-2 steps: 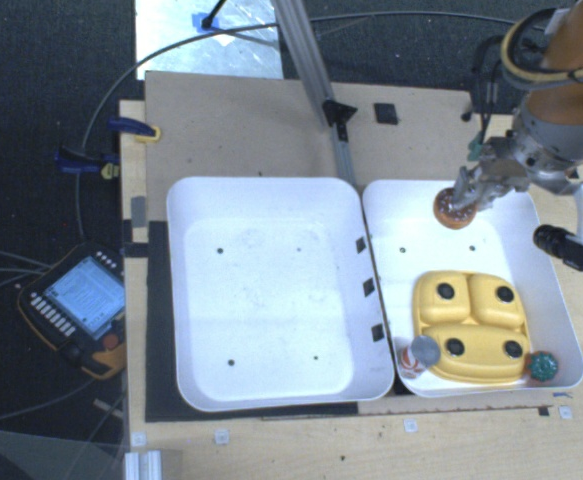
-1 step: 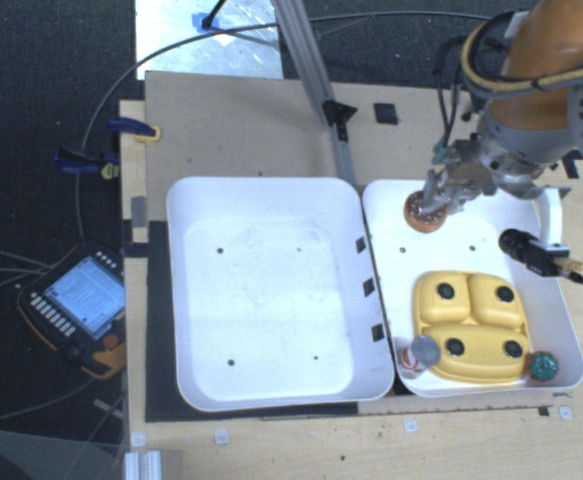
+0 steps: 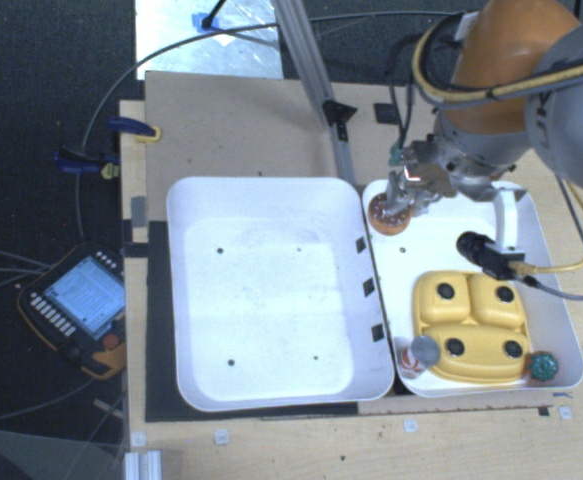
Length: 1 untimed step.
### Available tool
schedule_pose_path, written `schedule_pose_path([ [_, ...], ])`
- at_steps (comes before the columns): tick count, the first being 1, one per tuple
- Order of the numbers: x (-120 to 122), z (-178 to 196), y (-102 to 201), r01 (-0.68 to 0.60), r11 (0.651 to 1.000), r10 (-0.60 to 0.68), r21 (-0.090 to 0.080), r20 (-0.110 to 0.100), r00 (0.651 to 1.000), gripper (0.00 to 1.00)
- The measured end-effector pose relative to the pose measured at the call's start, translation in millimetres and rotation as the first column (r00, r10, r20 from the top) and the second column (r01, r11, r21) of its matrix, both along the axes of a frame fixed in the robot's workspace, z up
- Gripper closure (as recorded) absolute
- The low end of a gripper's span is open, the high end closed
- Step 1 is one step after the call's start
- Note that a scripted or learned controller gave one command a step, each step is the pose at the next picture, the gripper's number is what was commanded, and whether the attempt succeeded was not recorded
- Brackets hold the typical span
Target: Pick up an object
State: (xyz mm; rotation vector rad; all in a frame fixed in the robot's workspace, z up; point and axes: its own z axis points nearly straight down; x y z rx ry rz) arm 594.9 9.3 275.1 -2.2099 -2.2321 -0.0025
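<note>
My gripper (image 3: 402, 196) hangs over the far left corner of the right bin (image 3: 556, 298). Directly under its tip, and partly covered by it, is a small brown round object (image 3: 387, 218) lying against the bin's corner rim. Whether the gripper touches it I cannot tell. A big yellow moulded block (image 3: 471, 326) with dark holes lies at the near side of the same bin. A small grey and red piece (image 3: 419, 353) sits at the block's near left. At the block's near right is a green ball (image 3: 543, 367).
The left bin (image 3: 186, 298) lies beside the right one, divided from it by a shared rim with black clips (image 3: 369, 286). A black fitting (image 3: 484, 253) with a yellow cable hangs over the right bin's middle. A metal pole (image 3: 306, 63) slants behind the bins.
</note>
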Motion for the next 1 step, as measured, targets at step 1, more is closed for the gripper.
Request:
schedule_pose_path([
  [1, 1.2, -21.4, 55.0, 0.000, 1.000, 0.000, 0.000, -0.001, 1.000, 1.00],
])
